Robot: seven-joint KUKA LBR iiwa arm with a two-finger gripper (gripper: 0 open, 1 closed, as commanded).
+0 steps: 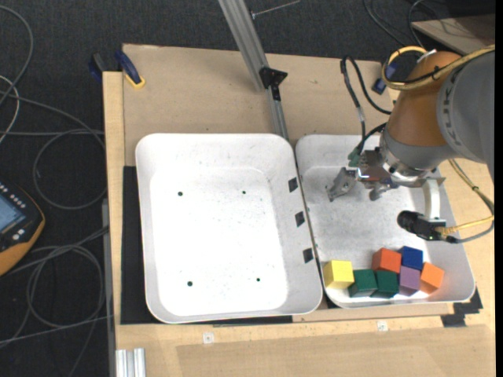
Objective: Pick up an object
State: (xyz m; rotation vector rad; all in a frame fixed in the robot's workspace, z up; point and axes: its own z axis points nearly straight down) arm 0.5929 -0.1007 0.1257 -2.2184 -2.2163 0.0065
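While the blocks (385,272) sit bunched at the lower right of the frame, in the bottom corner of the right bin (346,226), the gripper (357,185) hangs higher up over bare bin floor, well apart from them. Its fingers look spread, with nothing between them. No block is picked up yet; the reaching, closing and lifting are all left to do.

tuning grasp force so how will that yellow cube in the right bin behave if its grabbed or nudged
The small yellow cube looks solid and flat-faced, so it is probably stiff and should slide rather than roll. It seems small beside the white right bin, so likely light. It sits close beside a dark green cube, so a nudge toward that side would probably shift its neighbour too.
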